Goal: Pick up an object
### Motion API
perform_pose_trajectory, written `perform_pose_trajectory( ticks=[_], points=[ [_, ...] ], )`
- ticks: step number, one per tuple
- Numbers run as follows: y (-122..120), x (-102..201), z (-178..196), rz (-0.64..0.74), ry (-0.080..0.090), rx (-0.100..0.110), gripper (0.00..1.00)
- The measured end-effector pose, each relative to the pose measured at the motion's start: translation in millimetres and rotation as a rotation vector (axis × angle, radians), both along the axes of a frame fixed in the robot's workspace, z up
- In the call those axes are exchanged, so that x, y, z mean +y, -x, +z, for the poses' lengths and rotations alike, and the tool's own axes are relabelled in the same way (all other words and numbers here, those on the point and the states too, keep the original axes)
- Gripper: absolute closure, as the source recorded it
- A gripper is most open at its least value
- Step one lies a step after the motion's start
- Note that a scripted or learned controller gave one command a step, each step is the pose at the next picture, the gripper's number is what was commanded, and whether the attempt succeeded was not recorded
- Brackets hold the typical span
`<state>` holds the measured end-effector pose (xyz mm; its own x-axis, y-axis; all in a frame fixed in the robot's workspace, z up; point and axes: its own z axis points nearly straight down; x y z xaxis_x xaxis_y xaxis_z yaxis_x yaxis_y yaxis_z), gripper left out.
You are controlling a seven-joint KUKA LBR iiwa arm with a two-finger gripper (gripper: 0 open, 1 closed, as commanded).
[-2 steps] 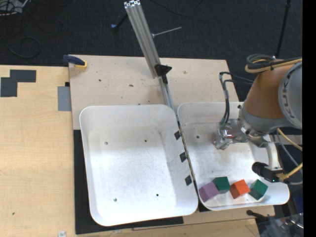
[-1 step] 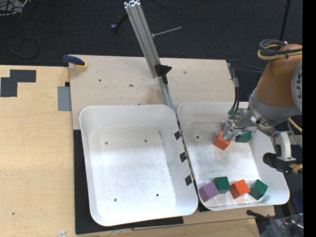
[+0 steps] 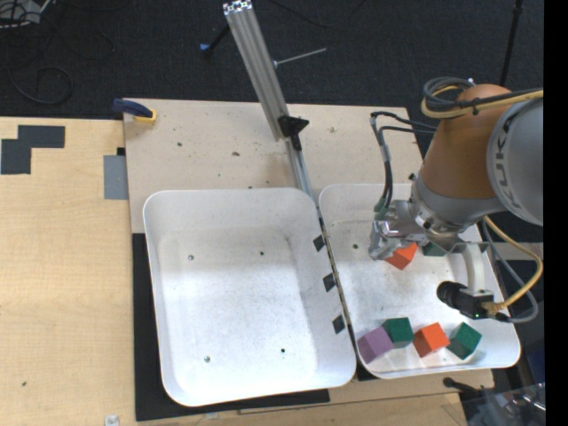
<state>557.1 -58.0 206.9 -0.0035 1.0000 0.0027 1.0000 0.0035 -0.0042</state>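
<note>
The grey arm's gripper (image 3: 390, 247) hung over the right white bin (image 3: 355, 211), clasping an orange block (image 3: 403, 257); four blocks lay below.

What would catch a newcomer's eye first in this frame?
The big grey-and-orange arm reaching in from the right over the right bin, its tool low beside an orange block. Next, the cluster at that bin's near edge: a purple block, a green block, another orange block and a second green block. A metal rail slants up from between the bins.
</note>
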Motion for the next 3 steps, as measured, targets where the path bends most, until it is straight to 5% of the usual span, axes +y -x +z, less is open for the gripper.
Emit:
perform_pose_trajectory(
  ticks=[3],
  points=[
    [5, 155, 27, 0.001, 0.002, -0.002, 1.0]
  ],
)
